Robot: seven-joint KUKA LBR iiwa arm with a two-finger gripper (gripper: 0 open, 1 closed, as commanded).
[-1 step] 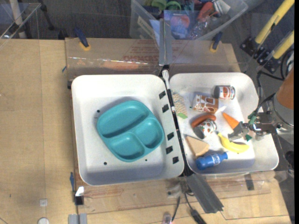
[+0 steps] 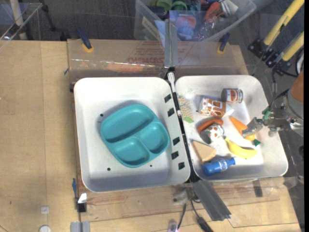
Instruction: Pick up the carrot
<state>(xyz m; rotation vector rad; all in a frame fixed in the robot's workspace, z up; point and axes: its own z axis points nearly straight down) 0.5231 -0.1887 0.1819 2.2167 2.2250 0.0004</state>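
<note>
Right bin [image 2: 275,166] is crowded. Carrot [image 2: 237,125] lies near its right edge, orange wedge, just left of my fingers [image 2: 253,127]. Banana [image 2: 240,149] sits right below the carrot, toward the front edge, close enough to crowd it. Blue bottle [image 2: 217,166] along the front edge, tan wedge [image 2: 204,151] beside it near the divider. Red-and-white item [image 2: 212,127] mid-bin, hard to make out. Printed carton [image 2: 212,107] and a small can [image 2: 232,95] toward the back edge. A small packet [image 2: 186,112] against the divider side.

Left bin [image 2: 87,95] carries a teal divided plate [image 2: 133,135], mid-bin, well apart from everything else. Clear tub of toys [image 2: 193,6] behind the bins on the desk [image 2: 29,129], cut off at the top.

My fingers are at the right bin's right edge, tips near the carrot and banana; small and blurred, so I cannot tell if they are apart or together, nor whether they touch the carrot.
</note>
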